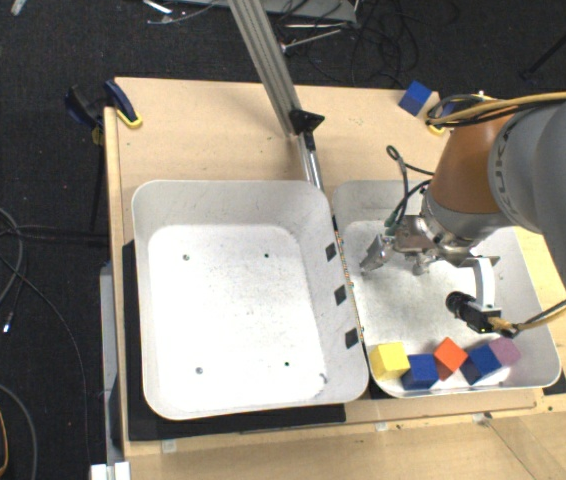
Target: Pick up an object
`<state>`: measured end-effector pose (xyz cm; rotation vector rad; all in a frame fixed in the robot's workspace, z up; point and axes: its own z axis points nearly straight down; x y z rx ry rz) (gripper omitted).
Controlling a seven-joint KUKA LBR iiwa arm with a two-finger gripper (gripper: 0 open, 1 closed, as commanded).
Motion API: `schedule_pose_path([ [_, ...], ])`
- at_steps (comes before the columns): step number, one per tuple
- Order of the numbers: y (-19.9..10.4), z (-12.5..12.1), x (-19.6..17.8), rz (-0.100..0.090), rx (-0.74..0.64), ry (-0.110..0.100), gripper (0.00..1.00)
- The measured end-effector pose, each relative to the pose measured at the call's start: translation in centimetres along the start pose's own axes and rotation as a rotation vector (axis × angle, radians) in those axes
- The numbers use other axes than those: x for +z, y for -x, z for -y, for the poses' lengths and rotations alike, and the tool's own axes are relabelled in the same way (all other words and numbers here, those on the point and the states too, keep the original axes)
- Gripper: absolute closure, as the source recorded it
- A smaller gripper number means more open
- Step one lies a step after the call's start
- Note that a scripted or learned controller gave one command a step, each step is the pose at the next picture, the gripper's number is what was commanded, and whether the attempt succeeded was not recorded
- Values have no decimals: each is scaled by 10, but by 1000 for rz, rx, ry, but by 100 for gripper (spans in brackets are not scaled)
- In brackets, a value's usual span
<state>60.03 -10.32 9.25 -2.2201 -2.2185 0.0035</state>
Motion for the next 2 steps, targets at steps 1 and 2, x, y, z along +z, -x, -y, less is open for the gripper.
schedule_pose_path([
  [1,1,-2,-13,1,1,6,100],
  [2,-119,9,-106,-3,-11,10,100],
])
